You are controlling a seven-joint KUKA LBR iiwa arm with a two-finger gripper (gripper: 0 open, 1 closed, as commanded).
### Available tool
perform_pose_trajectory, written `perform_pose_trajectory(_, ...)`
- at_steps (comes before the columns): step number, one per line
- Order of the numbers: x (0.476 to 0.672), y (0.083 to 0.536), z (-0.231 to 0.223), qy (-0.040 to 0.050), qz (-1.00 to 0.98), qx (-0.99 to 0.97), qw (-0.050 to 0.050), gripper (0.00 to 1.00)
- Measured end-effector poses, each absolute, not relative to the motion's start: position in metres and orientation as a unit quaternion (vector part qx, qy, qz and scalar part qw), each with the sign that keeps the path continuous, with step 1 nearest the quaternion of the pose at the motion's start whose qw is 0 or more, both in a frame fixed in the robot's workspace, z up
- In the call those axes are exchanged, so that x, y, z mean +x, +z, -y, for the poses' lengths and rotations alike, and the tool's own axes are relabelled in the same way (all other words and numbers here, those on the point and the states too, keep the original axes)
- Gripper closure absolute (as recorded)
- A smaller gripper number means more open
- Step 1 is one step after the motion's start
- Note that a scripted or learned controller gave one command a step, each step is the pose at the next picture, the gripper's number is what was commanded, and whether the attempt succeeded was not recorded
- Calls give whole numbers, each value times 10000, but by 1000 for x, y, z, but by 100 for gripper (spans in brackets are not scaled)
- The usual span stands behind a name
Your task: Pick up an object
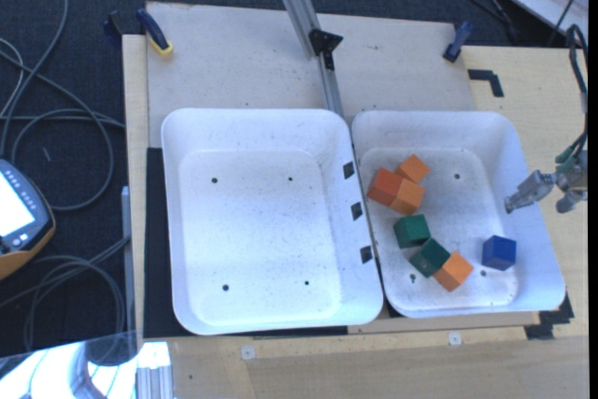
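Two white bins: I log the left bin (pixel 252 220) bare-floored and the right bin (pixel 448 290) holding all stock. One gripper (pixel 537 190) over its right rim; finger state I cannot tell. Nearest item, I judge: one blue cube (pixel 499 252), just below-left. Three orange blocks (pixel 396 188), two green blocks (pixel 420 243) farther left.

Right bin (pixel 509 140): orange blocks (pixel 396 186), green blocks (pixel 412 230), blue cube (pixel 499 252) (apart, nearest right wall), orange cube (pixel 454 271).
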State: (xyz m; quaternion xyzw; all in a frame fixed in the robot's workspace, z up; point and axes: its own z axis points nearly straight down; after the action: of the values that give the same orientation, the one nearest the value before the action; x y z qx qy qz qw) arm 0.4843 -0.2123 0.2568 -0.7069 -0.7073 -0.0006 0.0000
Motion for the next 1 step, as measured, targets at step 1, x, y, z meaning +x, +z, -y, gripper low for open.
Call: perform_pose_trajectory(1,541,215,186,-4,7091,-7051,6,0)
